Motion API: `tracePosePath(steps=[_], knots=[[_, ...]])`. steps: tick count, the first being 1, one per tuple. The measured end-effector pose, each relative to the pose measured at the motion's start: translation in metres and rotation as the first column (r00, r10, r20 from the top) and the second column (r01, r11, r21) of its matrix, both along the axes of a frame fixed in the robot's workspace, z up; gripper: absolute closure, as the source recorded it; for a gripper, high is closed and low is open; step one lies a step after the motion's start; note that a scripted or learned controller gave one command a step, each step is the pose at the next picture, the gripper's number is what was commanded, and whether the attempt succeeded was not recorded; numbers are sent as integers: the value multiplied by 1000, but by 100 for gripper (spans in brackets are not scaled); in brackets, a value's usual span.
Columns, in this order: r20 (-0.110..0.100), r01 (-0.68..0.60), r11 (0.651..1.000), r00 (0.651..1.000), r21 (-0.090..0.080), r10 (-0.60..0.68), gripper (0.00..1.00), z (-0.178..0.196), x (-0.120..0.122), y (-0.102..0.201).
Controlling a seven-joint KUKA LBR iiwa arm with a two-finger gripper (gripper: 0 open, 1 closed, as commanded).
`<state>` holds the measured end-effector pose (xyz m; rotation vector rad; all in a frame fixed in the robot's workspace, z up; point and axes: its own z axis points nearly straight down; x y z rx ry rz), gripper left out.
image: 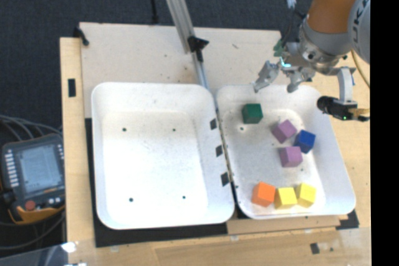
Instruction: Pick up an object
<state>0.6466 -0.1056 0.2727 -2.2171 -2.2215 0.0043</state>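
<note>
orange cube (264, 194) squarish with no long axis, tool (278, 80) fingers apart above green cube (252, 113)

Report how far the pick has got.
Done: nothing lifted; the green block, two purple, blue, orange and two yellow blocks all lie in the right bin. In hand: the gripper hangs open above the bin's far edge, nearest green. Left: descend, grasp, lift.

From my seat, the arm (336, 3) runs off the frame's top right corner. The handheld controller (32, 174) is clipped at the left edge, its screen too blurred to read.
</note>
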Motion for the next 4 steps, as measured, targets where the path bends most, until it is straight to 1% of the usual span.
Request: tracePosePath(steps=[1, 2, 3, 4], knots=[[5, -1, 1000, 1000, -1, 1, 0, 3, 1, 0], [-1, -3, 1000, 1000, -1, 3, 0, -55, 5, 6], [0, -4, 1000, 1000, -1, 4, 0, -101, 5, 12], [14, -2, 1000, 1000, -7, 2, 0, -149, 3, 16]])
